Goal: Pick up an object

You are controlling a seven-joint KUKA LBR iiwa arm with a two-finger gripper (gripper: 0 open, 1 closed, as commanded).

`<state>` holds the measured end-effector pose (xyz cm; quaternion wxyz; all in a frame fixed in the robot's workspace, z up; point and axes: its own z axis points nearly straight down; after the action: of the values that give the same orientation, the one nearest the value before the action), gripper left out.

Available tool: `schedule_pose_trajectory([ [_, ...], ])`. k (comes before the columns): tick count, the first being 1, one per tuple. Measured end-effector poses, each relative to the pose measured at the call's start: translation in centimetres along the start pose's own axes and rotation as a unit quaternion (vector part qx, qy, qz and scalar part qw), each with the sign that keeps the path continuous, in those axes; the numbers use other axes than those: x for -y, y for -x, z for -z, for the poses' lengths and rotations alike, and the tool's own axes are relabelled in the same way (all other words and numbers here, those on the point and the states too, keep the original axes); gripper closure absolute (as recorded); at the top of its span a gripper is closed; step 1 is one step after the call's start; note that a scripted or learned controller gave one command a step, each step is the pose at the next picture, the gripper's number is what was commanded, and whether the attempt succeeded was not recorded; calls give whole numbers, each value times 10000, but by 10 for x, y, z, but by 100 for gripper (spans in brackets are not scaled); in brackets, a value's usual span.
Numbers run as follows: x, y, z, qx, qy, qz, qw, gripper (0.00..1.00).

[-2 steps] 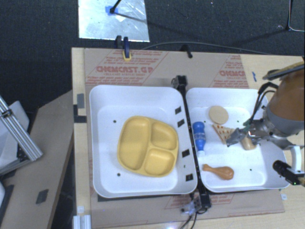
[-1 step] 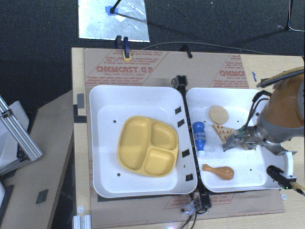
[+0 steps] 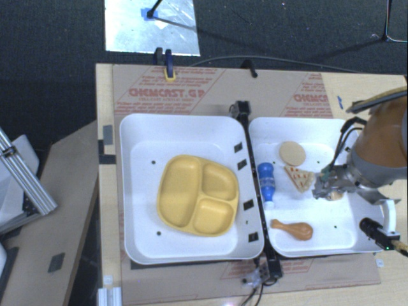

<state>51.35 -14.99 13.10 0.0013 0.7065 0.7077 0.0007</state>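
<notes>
Reaching from right, claw (image 3: 329, 190) low beside waffle wedge (image 3: 299, 178).

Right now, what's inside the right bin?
The right bin holds a round cracker, waffle wedge, blue bottle and drumstick; the gripper covers whatever lies beneath it.

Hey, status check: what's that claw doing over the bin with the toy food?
Claw low in right bin, beside pizza slice. Nothing seen between its tips. Cookie, drumstick, blue bottle lie apart. Yellow tray in left bin.
</notes>
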Motion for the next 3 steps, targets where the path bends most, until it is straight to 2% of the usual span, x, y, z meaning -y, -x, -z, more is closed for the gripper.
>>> schedule_pose_trajectory([
  [1,0,-3,63,5,24,12,10000,100],
  [2,-1,-2,86,2,10,10,10000,100],
  [3,-4,-54,98,-8,5,37,10000,100],
])
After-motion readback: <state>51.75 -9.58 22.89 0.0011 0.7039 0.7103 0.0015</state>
